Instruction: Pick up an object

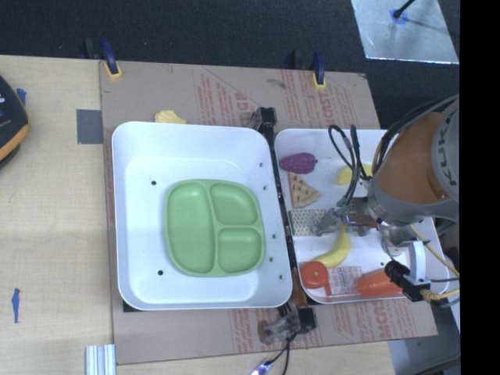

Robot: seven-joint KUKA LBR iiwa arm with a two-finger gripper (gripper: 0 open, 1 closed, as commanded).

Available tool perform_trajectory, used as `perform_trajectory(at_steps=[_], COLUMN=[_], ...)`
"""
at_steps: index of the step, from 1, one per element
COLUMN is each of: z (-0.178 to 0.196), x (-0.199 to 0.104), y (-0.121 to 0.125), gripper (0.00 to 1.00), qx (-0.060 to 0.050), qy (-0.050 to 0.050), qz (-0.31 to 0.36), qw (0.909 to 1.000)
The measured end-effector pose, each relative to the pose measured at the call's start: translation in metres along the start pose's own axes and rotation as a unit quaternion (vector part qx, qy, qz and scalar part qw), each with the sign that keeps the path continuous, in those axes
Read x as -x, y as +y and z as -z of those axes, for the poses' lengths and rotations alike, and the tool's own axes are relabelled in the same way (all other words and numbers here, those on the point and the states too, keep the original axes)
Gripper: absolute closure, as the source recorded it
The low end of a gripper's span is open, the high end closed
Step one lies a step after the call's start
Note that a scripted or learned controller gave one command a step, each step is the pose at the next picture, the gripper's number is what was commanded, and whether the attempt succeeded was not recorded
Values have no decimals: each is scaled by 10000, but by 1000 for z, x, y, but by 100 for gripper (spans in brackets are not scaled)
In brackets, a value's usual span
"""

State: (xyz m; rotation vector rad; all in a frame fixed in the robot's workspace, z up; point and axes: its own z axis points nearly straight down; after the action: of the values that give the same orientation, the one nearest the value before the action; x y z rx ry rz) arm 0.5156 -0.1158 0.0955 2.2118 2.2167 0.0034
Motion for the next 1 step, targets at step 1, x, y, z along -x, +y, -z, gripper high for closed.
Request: perform_trajectory(at_steps=[1], z=[10], x=[-2], y=[0], gripper=[100], qx=[-22], qy=[28], qz=[26], qw=[10000])
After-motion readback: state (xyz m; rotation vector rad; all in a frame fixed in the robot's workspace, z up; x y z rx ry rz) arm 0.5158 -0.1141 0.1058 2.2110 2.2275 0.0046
